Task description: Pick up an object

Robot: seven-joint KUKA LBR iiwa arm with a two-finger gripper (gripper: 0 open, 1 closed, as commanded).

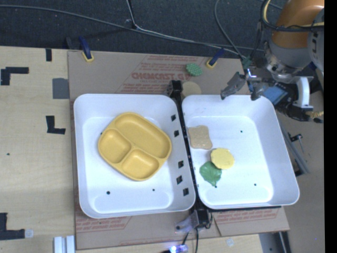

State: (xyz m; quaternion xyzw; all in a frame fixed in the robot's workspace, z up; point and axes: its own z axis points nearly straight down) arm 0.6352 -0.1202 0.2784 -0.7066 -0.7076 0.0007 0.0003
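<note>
**Bench and what is lying directly on it**

Bench (pixel 31 157): pale wood-look top, carrying black tape marks along its left side. Cardboard sheet (pixel 152 75): lying flat on the bench, bearing red print. Left white bin (pixel 84 141) and right white bin (pixel 274 141): sitting side by side on the cardboard, touching. Small green piece (pixel 194 68): resting on the cardboard behind the bins.

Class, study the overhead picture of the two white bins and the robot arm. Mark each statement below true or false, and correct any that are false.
1. The yellow divided tray lies in the left bin. True.
2. The pincer holds the yellow round piece. False: that piece lies in the right bin, while the pincer sits at its far edge.
3. The tan piece lies in the left bin. False: it is in the right bin.
4. A green piece lies beside the yellow round piece. True.
</note>
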